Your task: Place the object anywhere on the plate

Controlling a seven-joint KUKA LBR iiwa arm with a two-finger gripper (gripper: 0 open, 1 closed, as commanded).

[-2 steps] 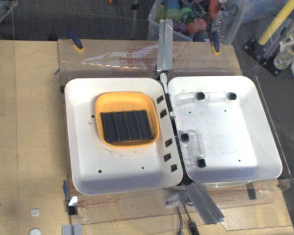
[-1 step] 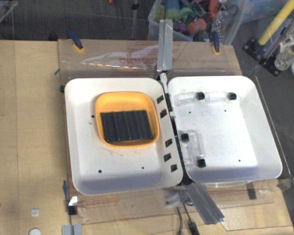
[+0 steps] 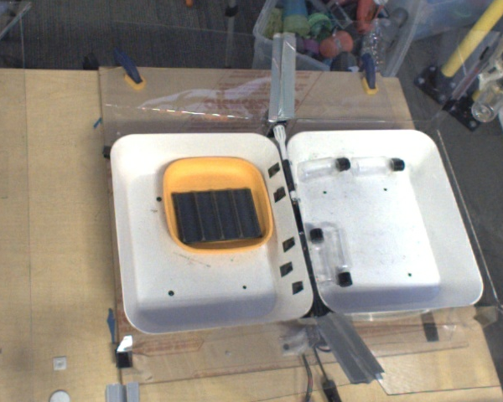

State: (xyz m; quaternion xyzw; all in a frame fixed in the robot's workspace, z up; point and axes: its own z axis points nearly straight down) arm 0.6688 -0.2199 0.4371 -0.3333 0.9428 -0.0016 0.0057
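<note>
In the camera view, two white bins are seen side by side on the bench. In the left bin (image 3: 142,296) an orange plate (image 3: 214,168) is set, and on it a dark ribbed block (image 3: 216,216) lies flat. The block is taken to be the task's object. It rests within the plate's rim, a little toward the near edge, with orange visible on all sides. In the right bin (image 3: 419,279) two clear tube-like pieces with black ends are seen: one (image 3: 369,165) near the far wall and one (image 3: 329,254) close to the divider between the bins. What they are cannot be made out.

Whether the gripper is wide, narrow or holding anything cannot be told from this view.

By how things lie, the placing is judged to be done already — the block is carried fully by the plate and touches nothing else. The step in hand is therefore judged to be one of leaving well alone. If any further motion is made over the left bin, it is best kept high and clear of the plate, so that neither plate nor block is nudged. The near rim is the side to be watched — there the block has the least margin.
</note>
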